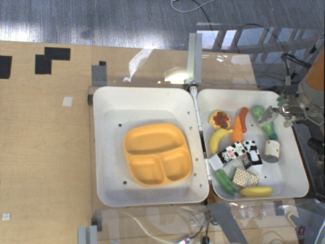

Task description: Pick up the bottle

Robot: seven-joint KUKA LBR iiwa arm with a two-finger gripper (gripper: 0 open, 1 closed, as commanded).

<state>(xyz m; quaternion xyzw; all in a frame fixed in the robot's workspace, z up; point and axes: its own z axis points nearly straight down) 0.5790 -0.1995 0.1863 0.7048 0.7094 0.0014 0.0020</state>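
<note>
A green bottle [267, 130] lies in the right bin [300, 173], near its right wall. Its upper part [258, 111] shows on the far side of the gripper, which crosses over its middle. My gripper [269, 116] reaches in from the right edge and sits low, right over the bottle. Whether it touches the bottle I cannot tell. The grey arm with its orange band [316, 75] stands above the bin's right rim.
The right bin also holds a white cup [272, 149], an orange carrot [237, 132], a red sausage [243, 115], a tart [220, 119], two bananas [218, 139], cow-patterned blocks [238, 151] and a green cucumber [224, 181]. An orange divided plate [157, 154] lies in the left bin [109, 136].
</note>
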